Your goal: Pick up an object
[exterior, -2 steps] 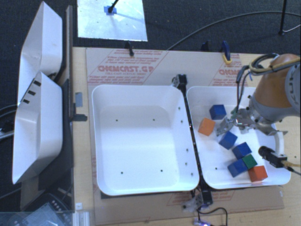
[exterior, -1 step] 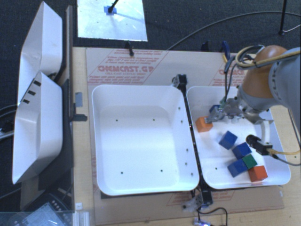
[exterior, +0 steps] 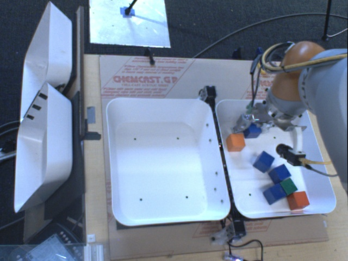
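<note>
My gripper (exterior: 246,124) hangs low over the upper left part of the right bin (exterior: 237,196). A small blue block (exterior: 253,131) lies right under or against its tip, partly hidden by it. Just below and to the left sits an orange block (exterior: 235,142). Further down the bin are a blue block (exterior: 263,161), another blue block (exterior: 279,173), a green block (exterior: 289,186), a third blue block (exterior: 273,193) and an orange-red block (exterior: 298,200).
The left bin (exterior: 163,106) stands beside the right one, with a shared rim between them. Cables run across the arm's wrist and the right bin's right side. White trays lean at the far left.
</note>
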You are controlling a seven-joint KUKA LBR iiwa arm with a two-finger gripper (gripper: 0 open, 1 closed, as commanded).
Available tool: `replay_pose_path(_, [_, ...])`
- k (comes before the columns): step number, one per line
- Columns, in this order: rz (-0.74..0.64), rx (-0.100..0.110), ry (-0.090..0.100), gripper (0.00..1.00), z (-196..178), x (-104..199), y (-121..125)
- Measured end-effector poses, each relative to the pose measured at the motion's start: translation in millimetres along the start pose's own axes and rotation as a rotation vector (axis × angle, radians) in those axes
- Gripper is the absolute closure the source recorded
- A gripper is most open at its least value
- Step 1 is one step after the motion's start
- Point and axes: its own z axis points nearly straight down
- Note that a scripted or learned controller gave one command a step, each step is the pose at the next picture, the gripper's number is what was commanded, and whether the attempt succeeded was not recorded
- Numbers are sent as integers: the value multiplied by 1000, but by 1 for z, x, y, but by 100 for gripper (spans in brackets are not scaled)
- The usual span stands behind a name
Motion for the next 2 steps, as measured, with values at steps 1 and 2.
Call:
replay_pose_path(1, [-3, -1, -1, 100, -10, 1, 1])
replay_pose_path(2, [-8, -8, 2, 100, -99, 73, -19])
